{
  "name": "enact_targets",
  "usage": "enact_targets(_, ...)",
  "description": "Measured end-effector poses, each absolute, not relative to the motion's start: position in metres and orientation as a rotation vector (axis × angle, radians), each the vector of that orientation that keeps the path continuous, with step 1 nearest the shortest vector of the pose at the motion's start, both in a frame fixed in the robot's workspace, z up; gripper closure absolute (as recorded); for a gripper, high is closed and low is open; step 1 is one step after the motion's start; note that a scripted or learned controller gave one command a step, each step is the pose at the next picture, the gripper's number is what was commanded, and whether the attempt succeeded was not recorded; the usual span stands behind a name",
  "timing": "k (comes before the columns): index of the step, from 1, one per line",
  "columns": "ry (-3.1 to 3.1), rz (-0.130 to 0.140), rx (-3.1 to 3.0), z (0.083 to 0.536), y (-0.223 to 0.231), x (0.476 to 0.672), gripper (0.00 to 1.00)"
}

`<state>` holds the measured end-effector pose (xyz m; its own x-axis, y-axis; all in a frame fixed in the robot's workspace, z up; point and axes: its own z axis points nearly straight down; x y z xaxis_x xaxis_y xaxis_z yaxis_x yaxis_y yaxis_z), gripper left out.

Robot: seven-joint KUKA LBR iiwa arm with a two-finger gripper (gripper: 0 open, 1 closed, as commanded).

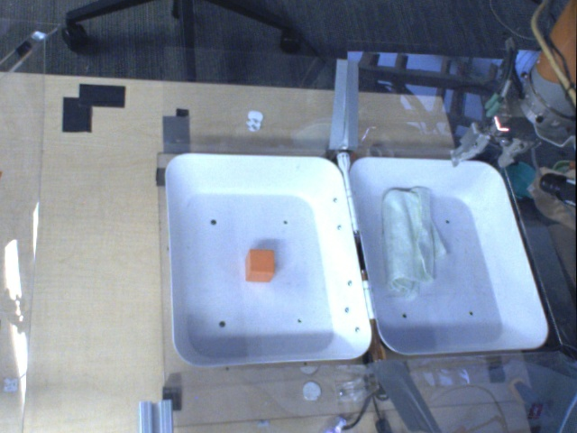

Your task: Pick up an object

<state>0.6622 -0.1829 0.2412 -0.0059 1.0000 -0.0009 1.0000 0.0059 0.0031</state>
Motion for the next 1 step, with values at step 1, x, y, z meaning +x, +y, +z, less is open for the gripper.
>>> enact_targets(1, 1.882, 0.002, 2.514, 0.1058, -0.1721, 0.6695, 0.00)
